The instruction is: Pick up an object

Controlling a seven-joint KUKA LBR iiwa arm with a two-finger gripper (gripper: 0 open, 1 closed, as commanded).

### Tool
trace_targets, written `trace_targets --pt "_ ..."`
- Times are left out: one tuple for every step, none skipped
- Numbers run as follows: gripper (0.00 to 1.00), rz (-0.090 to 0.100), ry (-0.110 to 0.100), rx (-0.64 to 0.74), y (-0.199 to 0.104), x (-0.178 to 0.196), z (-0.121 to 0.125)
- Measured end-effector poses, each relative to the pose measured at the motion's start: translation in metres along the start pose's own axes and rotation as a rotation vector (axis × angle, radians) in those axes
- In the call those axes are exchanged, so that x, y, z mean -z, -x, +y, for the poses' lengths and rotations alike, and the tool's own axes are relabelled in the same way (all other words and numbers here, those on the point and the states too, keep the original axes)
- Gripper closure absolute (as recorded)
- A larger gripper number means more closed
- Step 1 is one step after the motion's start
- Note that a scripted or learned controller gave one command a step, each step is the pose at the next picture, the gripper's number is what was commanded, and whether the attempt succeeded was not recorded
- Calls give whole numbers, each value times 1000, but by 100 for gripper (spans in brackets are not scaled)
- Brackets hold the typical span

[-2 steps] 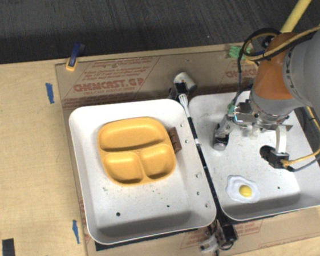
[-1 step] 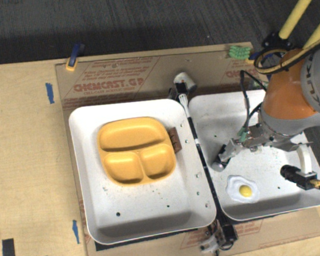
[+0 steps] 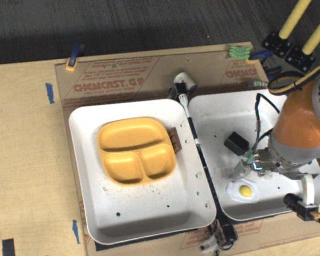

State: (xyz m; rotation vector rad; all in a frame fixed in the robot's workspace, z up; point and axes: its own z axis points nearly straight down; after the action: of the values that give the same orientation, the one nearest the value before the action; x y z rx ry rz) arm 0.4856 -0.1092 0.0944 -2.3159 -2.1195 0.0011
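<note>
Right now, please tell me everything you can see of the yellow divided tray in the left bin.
The yellow divided tray looks like smooth moulded plastic with rounded corners. It has three compartments: one wide at the far side and two smaller ones nearer the camera. It lies flat and open side up on the floor of the left bin, toward its far half. A small brown object sits against its right edge. Nothing visible lies inside it.

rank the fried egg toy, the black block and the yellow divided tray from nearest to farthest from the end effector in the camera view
1. Fried egg toy, just below the end effector in the right bin.
2. Black block, a little farther, above it in the same bin.
3. Yellow divided tray, far off in the left bin.
</note>
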Motion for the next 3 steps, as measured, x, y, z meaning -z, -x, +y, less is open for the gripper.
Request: trace_targets --pt "0 -1 3 236 -12 -10 81" --pt "0 -4 6 785 -13 -9 103" --pt "0 0 1 526 -19 -10 71"
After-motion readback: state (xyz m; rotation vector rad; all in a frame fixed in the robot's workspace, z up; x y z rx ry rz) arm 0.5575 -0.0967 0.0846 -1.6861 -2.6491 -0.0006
